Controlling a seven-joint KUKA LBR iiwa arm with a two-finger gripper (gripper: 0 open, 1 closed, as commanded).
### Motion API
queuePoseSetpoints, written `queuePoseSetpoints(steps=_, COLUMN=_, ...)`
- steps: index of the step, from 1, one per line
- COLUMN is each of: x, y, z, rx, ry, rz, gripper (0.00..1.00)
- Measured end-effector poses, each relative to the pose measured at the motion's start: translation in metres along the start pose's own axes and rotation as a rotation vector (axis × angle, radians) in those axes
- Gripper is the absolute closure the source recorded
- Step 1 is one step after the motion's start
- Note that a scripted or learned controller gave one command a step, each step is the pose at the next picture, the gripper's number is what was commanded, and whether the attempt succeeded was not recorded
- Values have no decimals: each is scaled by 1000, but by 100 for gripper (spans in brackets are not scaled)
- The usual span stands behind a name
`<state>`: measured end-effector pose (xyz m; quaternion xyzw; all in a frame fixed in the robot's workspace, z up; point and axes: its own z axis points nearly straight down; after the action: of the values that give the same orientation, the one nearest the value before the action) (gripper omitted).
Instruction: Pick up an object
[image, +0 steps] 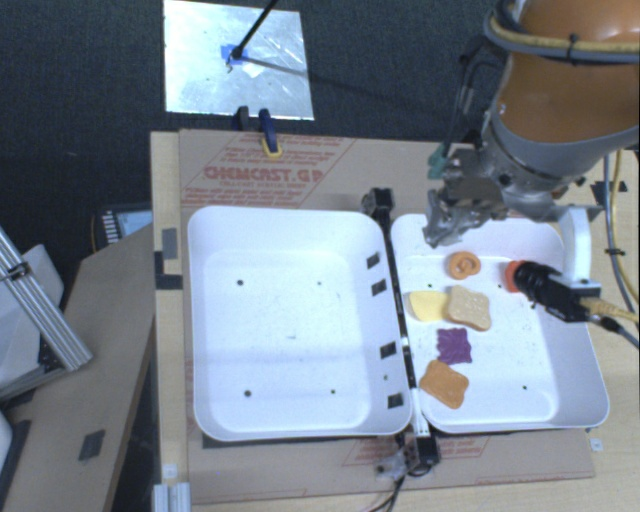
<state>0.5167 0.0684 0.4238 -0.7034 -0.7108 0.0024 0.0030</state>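
The hand (445, 232) hangs above the right bin (575, 400); whether open, I cannot tell.

One fixed camera, high above the bench, looking down at a slant.

Both white bins fit in the lower half of the frame: left bin (290, 325), right bin (560, 400). The arm (570, 70) looms large at upper right, nearest the lens.

upper centre of frame: cardboard sheet (290, 165) under the bins, red print reading roughly "chemcast gp", seen upside down and partly legible. fainter red print on the same sheet at the lower edge, below the bins, too small to read. no other readable marks.
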Motion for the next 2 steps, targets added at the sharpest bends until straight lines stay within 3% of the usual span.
queuePoseSetpoints(steps=1, x=64, y=-9, z=-34, rx=-12, ry=2, rz=0, gripper=100)
queuePoseSetpoints(steps=2, x=131, y=-4, z=40, rx=-2, ry=-1, rz=0, gripper=100)
